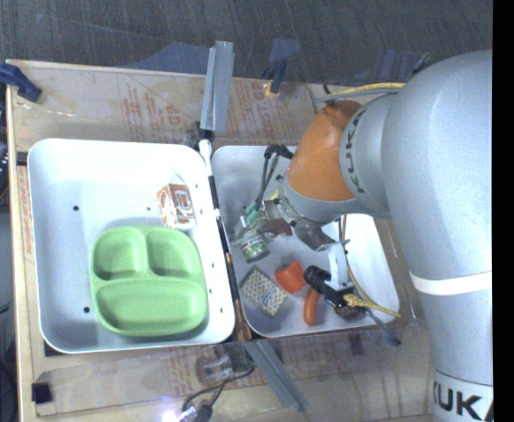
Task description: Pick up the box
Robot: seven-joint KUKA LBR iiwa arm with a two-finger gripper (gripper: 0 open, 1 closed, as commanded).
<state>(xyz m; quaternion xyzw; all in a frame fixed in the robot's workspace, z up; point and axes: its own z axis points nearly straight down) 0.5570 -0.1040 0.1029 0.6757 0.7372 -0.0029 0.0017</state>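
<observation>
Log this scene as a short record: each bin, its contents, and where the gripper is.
left bin: green three-compartment tray; small brown-and-white printed box just past the tray's far right corner
right bin: checkered packet, orange chunk, red oblong piece, small greenish item
gripper: low over the right bin's left side, directly above the greenish item; whether it holds it cannot be told
box status: in the left bin, apart from the gripper

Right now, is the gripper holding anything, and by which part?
Cannot tell. The gripper is over a small greenish item; the box lies apart in the left bin.
</observation>
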